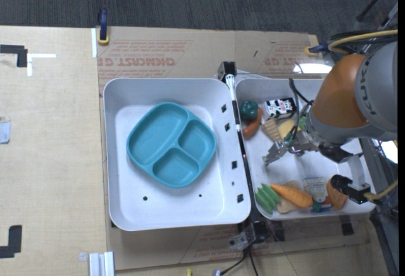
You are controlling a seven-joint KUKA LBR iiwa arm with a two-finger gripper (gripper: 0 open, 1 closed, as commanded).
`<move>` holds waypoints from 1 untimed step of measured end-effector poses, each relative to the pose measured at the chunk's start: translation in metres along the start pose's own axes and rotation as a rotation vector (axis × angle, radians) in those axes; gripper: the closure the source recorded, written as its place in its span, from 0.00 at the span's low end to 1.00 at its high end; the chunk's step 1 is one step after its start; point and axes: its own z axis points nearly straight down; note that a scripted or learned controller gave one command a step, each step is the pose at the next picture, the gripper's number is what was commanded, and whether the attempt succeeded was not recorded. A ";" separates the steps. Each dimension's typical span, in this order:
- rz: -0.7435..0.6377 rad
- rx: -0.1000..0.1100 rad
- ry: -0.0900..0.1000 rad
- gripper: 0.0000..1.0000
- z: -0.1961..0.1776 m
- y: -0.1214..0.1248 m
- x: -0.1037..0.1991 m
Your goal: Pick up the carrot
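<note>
Camera view shows the pincer hanging above the right bin, fingers apart and gripping nothing, ready to drop toward the carrot lying below.

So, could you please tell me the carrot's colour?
Orange with green leafy top, carrot, in the camera view.
</note>
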 end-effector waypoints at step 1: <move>0.034 -0.002 0.000 0.00 0.000 -0.051 0.018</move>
